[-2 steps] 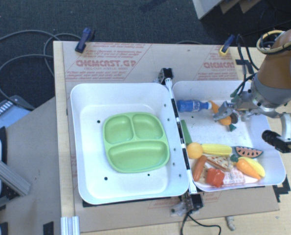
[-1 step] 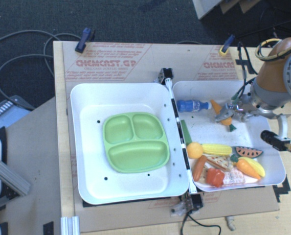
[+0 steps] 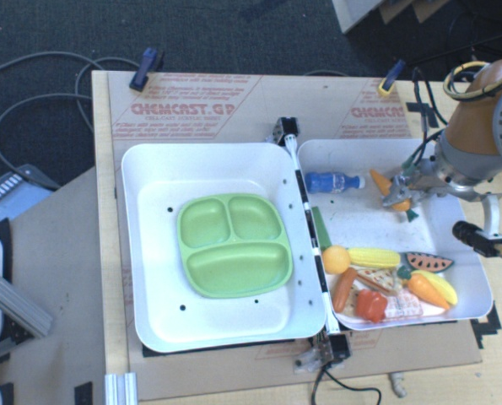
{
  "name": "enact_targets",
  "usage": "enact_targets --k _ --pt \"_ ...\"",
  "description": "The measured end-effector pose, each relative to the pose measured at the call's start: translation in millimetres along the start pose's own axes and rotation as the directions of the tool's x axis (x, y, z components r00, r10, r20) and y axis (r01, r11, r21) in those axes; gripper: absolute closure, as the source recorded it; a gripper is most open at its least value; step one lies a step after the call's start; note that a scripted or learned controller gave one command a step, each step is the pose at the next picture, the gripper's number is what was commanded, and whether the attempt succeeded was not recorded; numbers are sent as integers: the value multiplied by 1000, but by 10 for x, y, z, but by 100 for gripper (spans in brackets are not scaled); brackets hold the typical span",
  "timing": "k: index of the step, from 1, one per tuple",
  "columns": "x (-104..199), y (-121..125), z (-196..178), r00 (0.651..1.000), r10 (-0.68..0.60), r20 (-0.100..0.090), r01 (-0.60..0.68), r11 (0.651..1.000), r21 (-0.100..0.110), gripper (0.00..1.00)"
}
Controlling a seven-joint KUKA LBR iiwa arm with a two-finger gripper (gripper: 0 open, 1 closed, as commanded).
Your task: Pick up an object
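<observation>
My gripper (image 3: 405, 194) hangs low over the far part of the right bin (image 3: 478, 264), reaching in from the right. Directly at its tip lies a small orange toy (image 3: 384, 182) with a green bit beside it; the gripper body hides part of it. A blue bottle (image 3: 333, 181) lies on its side to the left of that toy. Along the bin's near side sit an orange ball (image 3: 336, 259), a corn cob (image 3: 374, 257), a watermelon slice (image 3: 429, 262), a carrot (image 3: 429, 289), a red piece (image 3: 369, 305) and a sausage-like piece (image 3: 343, 288).
The left bin (image 3: 149, 251) holds a green divided plate (image 3: 234, 245). A black clip (image 3: 287, 129) joins the bins at the far side. Blue clamps (image 3: 143, 67) (image 3: 391, 76) grip the board's far edge. Bare bin floor lies between the bottle and the food pile.
</observation>
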State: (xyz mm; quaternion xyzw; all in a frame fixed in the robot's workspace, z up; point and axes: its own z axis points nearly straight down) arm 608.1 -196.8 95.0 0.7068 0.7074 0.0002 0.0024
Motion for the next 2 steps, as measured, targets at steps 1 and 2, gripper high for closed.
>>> enact_targets --k 1,2 --pt "547 255 96 1000 -1 -3 1 1000 12 100" --pt "1279 170 -909 1000 0 -4 0 1000 2 100"
